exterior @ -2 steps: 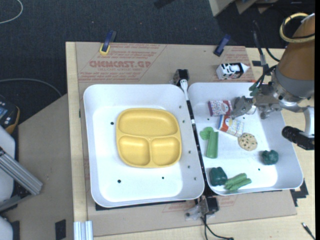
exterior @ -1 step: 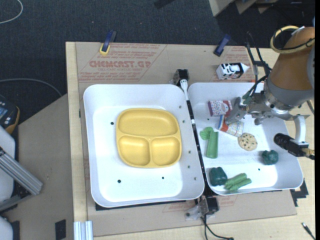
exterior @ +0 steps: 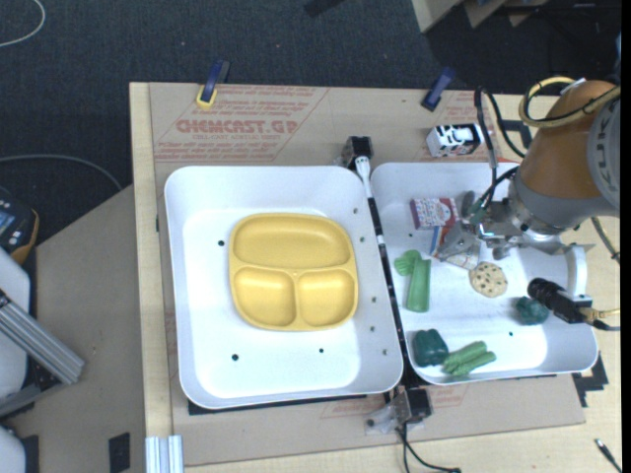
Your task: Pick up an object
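Gripper point(exterior: 471, 246) low in the right bin point(exterior: 394, 187), right of frame centre, by the red-white packet point(exterior: 432, 212) and cookie point(exterior: 488, 280). Open or closed: cannot tell. Nothing visibly held; pick not done, 1 grasp left.

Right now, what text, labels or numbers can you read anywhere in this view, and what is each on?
"CHEMCAST G P" in red, on the brown board under the bins; the last letters are unsure.
Smaller red lines above and below it on the board: too blurred to read.
Red and white packet in the right bin: has print, too small to read.
Black and white item behind that bin: markings, nothing legible.
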`<action>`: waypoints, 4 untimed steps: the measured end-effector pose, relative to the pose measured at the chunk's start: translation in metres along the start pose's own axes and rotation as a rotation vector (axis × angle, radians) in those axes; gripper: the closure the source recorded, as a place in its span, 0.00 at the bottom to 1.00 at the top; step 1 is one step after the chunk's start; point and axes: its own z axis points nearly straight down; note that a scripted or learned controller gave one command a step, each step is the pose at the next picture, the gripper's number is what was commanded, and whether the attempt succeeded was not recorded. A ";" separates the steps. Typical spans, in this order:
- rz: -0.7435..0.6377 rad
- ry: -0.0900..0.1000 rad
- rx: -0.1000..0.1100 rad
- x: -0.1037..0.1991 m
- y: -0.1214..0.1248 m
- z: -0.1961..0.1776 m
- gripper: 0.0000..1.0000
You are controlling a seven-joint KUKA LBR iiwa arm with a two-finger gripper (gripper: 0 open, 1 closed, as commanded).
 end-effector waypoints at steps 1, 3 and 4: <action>-0.002 -0.001 -0.005 0.001 0.001 0.035 0.00; -0.002 -0.004 -0.012 0.002 0.004 -0.040 1.00; 0.000 -0.005 -0.012 -0.007 0.002 -0.088 1.00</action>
